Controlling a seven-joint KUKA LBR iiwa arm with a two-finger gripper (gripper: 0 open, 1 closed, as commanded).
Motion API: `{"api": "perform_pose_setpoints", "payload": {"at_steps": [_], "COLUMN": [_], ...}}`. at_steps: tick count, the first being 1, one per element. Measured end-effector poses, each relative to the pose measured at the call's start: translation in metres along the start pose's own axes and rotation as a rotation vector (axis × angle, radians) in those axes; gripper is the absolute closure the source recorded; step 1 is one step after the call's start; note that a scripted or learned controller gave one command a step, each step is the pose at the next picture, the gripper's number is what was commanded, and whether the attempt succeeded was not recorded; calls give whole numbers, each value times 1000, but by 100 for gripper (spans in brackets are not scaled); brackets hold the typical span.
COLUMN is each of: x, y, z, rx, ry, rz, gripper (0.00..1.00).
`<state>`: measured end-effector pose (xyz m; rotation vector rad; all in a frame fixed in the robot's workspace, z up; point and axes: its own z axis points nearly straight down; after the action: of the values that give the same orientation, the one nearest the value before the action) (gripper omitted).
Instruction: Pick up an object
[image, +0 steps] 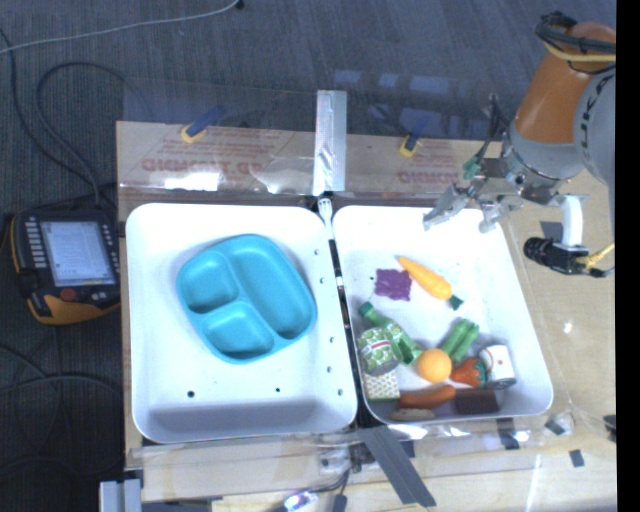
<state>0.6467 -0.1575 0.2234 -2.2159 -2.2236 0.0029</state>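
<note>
Over the right bin's far edge, the fingers (462, 207) hang spread wide, nothing between them.
Carrot (424, 277) lies just nearer in that right bin (500, 262); blue tray (245, 295) fills the left bin (150, 330).

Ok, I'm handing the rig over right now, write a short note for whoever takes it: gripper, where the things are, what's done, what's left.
Gripper: open, holding nothing, above the back edge of the right bin.
Right bin: carrot and purple piece mid-bin; orange ball, green pieces and other small items piled at the front.
Left bin: blue divided tray.
Done: nothing picked yet.
Left: descend, grasp one object, lift. The carrot lies apart from the pile and looks easiest.
</note>
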Motion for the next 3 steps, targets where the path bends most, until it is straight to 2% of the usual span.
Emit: {"api": "perform_pose_setpoints", "payload": {"at_steps": [1, 2, 3], "x": [-4, -26, 2], "y": [-38, 24, -11], "z": [128, 131, 131], "rx": [-6, -16, -18], "ry": [-1, -3, -7], "rz": [98, -33, -139], "gripper": [0, 0, 0]}}
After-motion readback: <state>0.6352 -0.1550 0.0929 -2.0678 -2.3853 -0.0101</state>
